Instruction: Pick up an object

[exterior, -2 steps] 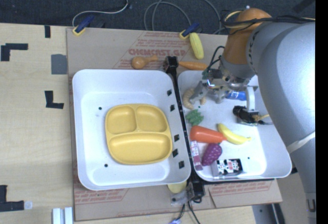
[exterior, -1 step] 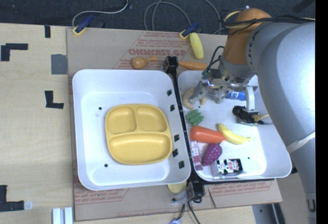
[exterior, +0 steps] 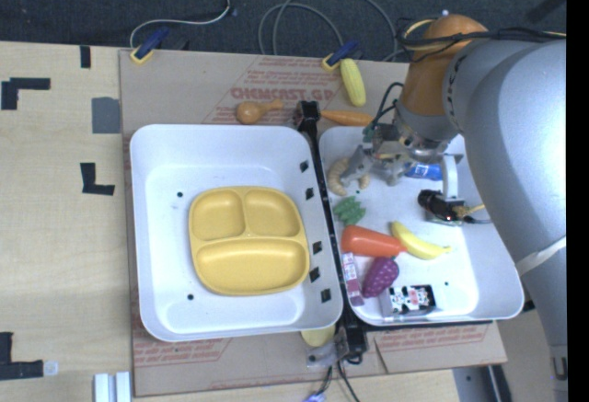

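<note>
- The toy (exterior: 348, 172), a tan figure, lies at the back left of the right bin (exterior: 488, 294), just off the gripper (exterior: 385, 159) — likeliest pick, I judge, being nearest.
- I cannot tell the gripper's state; its tip is a blur of metal low over the bin floor.
- The green piece (exterior: 349, 208), carrot (exterior: 370, 242) and banana (exterior: 419, 242) sit nearer the camera than the gripper, apart enough to spare them a knock.
- The grapes (exterior: 380, 276) and black card (exterior: 409, 299) lie further on, by the front rim.
- The left bin (exterior: 156, 207) holds a yellow plate (exterior: 248, 239) — well clear.
</note>
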Action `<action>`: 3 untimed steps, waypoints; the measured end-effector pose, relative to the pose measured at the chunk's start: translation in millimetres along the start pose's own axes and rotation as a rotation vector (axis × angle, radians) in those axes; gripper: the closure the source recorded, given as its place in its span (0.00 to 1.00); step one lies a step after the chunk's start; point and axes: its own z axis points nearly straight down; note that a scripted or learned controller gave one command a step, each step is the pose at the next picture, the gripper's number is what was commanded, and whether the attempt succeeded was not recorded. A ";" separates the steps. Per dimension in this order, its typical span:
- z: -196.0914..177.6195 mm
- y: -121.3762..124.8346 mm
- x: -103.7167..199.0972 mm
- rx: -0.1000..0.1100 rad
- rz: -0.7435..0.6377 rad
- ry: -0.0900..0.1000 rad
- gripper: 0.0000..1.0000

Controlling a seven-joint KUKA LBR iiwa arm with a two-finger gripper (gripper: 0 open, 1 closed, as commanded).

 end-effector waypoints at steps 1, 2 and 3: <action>-0.1 0.0 0.4 0.000 0.000 -0.001 0.00; -0.1 0.0 1.0 -0.001 0.001 -0.002 0.00; 0.1 0.2 -0.4 0.000 -0.001 0.002 0.00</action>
